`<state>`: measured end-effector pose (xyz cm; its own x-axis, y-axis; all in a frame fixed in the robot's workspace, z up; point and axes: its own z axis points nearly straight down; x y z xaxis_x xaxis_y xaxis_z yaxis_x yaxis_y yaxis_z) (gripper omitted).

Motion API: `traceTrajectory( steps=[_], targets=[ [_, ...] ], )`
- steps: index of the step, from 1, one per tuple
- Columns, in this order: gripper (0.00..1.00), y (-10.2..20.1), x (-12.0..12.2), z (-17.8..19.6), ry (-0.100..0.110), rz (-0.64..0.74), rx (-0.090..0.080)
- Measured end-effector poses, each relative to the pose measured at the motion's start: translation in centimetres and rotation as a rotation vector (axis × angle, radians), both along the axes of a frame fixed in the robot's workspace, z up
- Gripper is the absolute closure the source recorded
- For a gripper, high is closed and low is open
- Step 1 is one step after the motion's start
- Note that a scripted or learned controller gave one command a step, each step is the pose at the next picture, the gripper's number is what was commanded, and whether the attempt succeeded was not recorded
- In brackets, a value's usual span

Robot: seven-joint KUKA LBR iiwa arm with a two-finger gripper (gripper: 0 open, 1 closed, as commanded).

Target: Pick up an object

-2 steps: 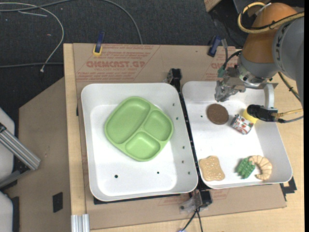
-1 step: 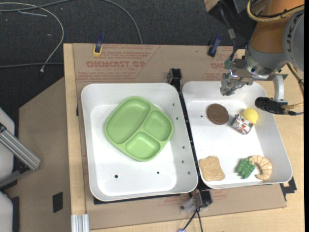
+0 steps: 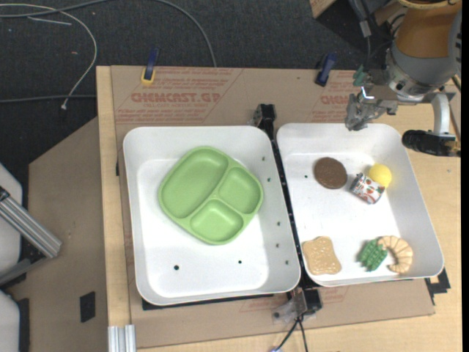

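Observation:
The right bin holds several small items: a brown round cookie, a small red-and-white can lying next to a yellow ball, a slice of toast, a green leafy piece and a tan croissant-like piece. My gripper hangs at the far edge of the right bin, above and behind the cookie, with nothing seen between its fingers. The arm with its orange band rises to the upper right.
The left bin holds a green divided plate. Blue clamps sit on the cardboard at the back. A black fixture stands between the bins at the far side. Cables lie on the dark floor behind.

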<state>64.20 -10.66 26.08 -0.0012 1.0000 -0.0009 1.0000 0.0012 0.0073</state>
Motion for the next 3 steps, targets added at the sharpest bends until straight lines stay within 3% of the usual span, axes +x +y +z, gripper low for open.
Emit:
traceTrajectory(
  steps=[1, 3],
  targets=[
    [1.00, 4.6, 0.6, -1.3, 0.009, 0.002, 0.002],
    [1.00, 14.9, 1.7, -1.0, 0.005, 0.003, 0.002]
  ],
)
